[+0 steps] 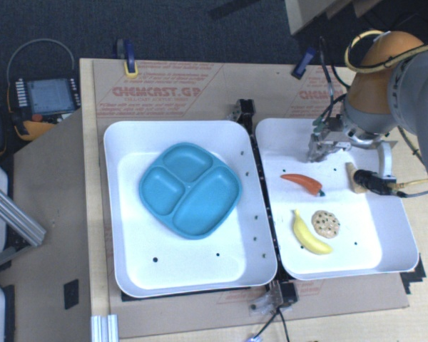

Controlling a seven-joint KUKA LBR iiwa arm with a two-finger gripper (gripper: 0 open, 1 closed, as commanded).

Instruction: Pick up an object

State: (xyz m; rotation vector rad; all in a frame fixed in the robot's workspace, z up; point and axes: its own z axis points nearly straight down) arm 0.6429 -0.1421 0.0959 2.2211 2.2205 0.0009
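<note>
The right bin [385, 255] holds a red chili pepper [302, 182], a yellow banana [310, 235] and a round chocolate-chip cookie [326, 224]. My gripper [321, 150] is over the far part of this bin, just beyond the pepper and apart from it. It stands open with nothing between its fingers. The banana and cookie lie side by side nearer the front, well clear of the gripper.
A blue divided plate [190, 189] lies in the middle of the left bin [128, 262]. The arm [385, 84] reaches in over the right bin's far right corner. A narrow black divider [262, 191] separates the two bins.
</note>
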